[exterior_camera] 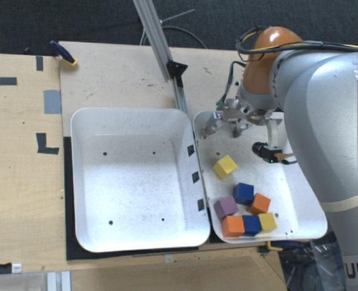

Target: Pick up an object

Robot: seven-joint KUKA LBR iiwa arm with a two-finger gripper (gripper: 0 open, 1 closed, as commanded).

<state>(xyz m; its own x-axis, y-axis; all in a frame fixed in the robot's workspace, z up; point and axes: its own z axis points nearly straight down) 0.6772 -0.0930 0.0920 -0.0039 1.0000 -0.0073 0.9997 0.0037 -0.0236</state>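
Hand (226, 123) hovering at right bin's far end, finger state unclear; small yellow cube (225, 166) lying at its six o'clock, near.

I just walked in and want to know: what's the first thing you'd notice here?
The big grey arm with its orange band reaches in from the right, its pincer at the far end of the right bin. Next, the bright blocks there: a yellow cube alone, and a colourful cluster near the front.
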